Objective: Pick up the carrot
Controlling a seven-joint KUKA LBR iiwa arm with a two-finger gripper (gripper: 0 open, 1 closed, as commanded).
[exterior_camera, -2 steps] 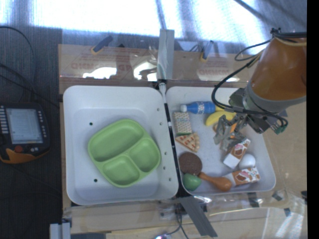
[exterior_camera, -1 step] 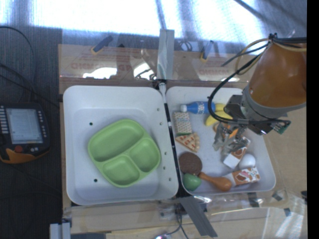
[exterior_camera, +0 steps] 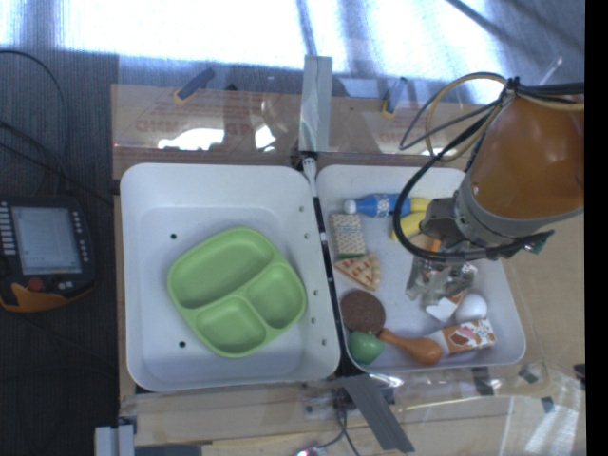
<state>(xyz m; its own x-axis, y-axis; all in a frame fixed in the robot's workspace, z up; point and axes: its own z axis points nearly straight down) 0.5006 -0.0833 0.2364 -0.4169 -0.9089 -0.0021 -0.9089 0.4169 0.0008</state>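
A small orange piece that I take for the carrot (exterior_camera: 432,245) peeks out from under the arm's wrist in the right bin (exterior_camera: 508,350); most of it is hidden. My gripper (exterior_camera: 442,288) hangs just in front of it, over the bin's right half. Its fingers (exterior_camera: 424,283) stand apart and it looks open, with nothing held between them. A white scrap (exterior_camera: 440,309) lies just below the fingertips.
The right bin also holds a blue-capped bottle (exterior_camera: 375,204), a yellow item (exterior_camera: 413,218), a sandwich (exterior_camera: 348,236), a pizza slice (exterior_camera: 358,272), a brown cookie (exterior_camera: 362,310), a green ball (exterior_camera: 365,347), a drumstick (exterior_camera: 413,347), an egg (exterior_camera: 471,306) and a red-white carton (exterior_camera: 465,336). A green divided plate (exterior_camera: 237,291) lies in the left bin (exterior_camera: 142,255).
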